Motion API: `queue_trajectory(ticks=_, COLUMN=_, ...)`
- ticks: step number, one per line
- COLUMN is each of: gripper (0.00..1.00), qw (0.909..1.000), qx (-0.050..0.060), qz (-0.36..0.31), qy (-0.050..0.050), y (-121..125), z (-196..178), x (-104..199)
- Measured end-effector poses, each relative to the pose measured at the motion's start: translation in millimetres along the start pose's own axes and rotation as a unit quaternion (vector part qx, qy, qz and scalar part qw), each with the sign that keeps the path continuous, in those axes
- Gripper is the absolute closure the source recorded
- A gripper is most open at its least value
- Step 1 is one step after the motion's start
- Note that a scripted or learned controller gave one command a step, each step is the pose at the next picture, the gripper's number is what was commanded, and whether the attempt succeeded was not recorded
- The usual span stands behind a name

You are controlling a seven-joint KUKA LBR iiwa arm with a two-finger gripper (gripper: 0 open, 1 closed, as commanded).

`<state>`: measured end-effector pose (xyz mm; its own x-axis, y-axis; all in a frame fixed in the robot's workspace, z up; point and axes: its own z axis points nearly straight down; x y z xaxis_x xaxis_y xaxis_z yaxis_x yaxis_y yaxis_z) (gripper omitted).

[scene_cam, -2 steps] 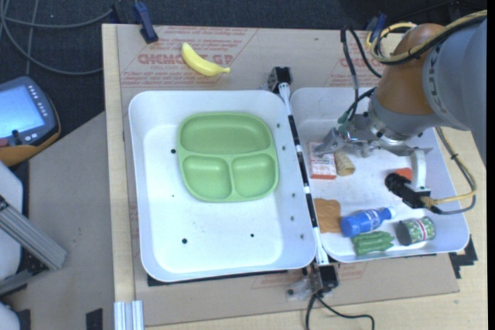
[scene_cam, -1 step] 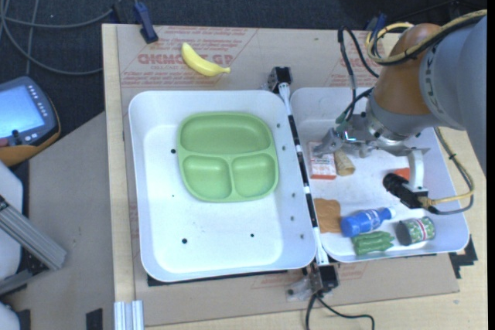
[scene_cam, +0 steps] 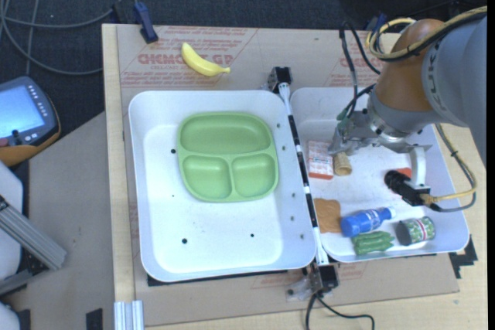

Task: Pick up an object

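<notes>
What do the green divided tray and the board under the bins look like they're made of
The green divided tray looks like moulded plastic with a matte finish: uniform colour, rounded compartment edges. The board under the bins looks like unfinished cardboard: tan, dull, with red printed lettering.

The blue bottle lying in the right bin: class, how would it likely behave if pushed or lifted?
The blue bottle lies on its side and looks round, so a push would probably roll it. It looks like smooth plastic, so it may be light and slippery.
</notes>
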<state>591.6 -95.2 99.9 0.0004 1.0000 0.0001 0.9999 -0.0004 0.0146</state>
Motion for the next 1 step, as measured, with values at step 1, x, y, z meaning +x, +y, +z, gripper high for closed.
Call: queue_trajectory(ticks=1, gripper=1.0, qw=1.0, qx=0.007, qz=-0.001, qy=0.0, y=5.0, z=-85.0, x=89.2)
